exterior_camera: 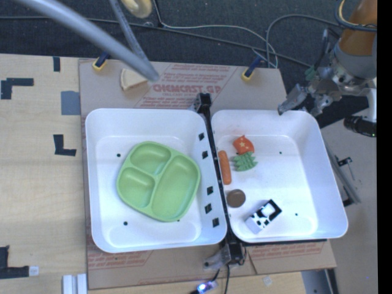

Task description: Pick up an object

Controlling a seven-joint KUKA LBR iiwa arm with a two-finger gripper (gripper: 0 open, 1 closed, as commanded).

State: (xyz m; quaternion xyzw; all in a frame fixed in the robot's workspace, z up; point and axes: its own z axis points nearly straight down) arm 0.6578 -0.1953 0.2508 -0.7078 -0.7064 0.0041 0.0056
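Left bin [98,164] has just the green tray [159,179], flat & wide, prob too awkward to pinch. Right bin [318,164]: carrot [225,167], green toy [245,162], brown disc [236,197], b/w block [263,216] are small and close-set, so I could nudge a neighbour. My gripper [294,101] hangs over the far rim; can't tell its state.

The arm [358,23] is grey with a fat orange band above the wrist — below that, a cluster of dark metal parts and a dark grey gripper [294,103].
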